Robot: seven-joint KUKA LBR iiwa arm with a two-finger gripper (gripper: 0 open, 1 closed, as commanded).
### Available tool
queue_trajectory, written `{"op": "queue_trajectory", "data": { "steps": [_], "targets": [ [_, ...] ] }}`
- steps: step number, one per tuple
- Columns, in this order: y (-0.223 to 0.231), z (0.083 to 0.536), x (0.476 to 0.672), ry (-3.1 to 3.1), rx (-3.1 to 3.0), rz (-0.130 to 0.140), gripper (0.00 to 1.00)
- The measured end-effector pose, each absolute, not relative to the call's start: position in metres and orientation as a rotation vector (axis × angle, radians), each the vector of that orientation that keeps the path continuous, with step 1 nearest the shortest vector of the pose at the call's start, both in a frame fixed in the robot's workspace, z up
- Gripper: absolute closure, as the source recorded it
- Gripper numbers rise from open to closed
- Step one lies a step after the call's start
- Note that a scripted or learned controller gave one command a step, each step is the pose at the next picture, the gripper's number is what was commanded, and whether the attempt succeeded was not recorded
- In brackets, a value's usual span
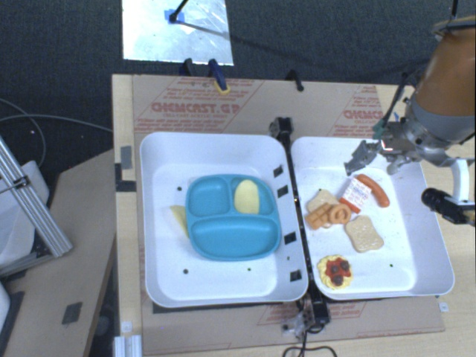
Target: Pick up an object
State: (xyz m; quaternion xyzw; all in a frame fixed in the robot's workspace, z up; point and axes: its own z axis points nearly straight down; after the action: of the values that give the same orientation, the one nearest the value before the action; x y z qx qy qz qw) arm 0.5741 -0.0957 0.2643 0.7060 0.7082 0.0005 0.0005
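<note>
So I'm hanging my grey two-finger gripper (364,157) over the upper part of the right-hand shallow white plastic bin (431,274), in the right half of the frame, just above the cluster of toy food. The fingers are sitting apart with nothing between them, so I'm not holding anything yet. I'm reading this as the approach stage, lining up before dropping down.

Closest candidate is the long red-orange toy sausage (373,189), lying at a slant just below and right of my fingers. It's touching or nearly touching the small red-and-white packet (355,195), which is probably going to make a clean pinch trickier. Left of that are the tan cracker-like piece (321,201) and the orange pretzel-shaped ring pieces (332,216), all bunched together. The beige slice of toy bread (364,234) is lying a bit lower, and the little round yellow pizza with red topping (335,270) is sitting on its own near the bottom edge, so that one is looking easiest to isolate.

Over in the left white bin (160,199), centre frame, the blue sectioned plastic tray (230,225) is carrying a pale yellow egg-shaped piece (247,196) in its upper right compartment. That's well apart from me, so I'm guessing I'm not going there.
</note>
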Motion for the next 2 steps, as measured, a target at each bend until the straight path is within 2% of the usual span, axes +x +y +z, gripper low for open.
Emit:
{"op": "queue_trajectory", "data": {
  "steps": [1,2],
  "targets": [
    [-0.141,0.136,0.562,2.223,2.230,-0.011,0.00],
    [-0.157,0.154,0.569,2.219,2.219,0.002,0.00]
  ]
}}
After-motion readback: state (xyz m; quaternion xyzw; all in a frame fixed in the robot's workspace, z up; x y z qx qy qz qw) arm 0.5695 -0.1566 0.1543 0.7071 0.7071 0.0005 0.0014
